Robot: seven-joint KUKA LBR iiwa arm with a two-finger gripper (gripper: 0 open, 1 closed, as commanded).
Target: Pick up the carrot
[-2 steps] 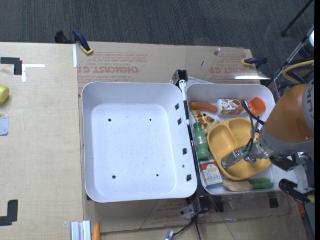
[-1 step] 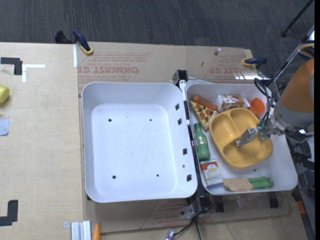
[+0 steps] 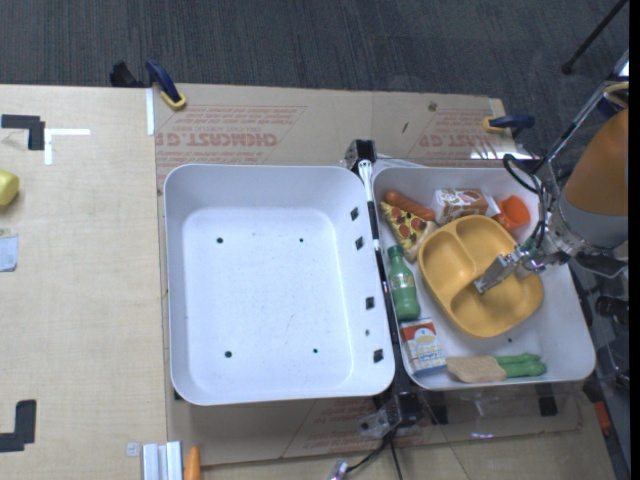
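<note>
The carrot (image 3: 513,210), half tucked behind the yellow dish (image 3: 480,274) at the right bin's (image 3: 578,360) far corner, lies alone, while the jaws (image 3: 494,274) hover over that dish, seemingly nearly closed on nothing.

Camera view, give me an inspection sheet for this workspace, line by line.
Surface: two white bins, left bin and right bin, on cardboard over a wooden bench.
Job's things: carrot at the right bin's far right corner, partly hidden.
Clutter: yellow divided plate, green bottle, pizza slice, hot dog, small carton, brush with green handle.
Grippers: gripper over the plate, holding nothing that shows.
Cables: black cables beside the arm.
Surroundings: dark carpet, blue clamps, yellow object at left.
</note>
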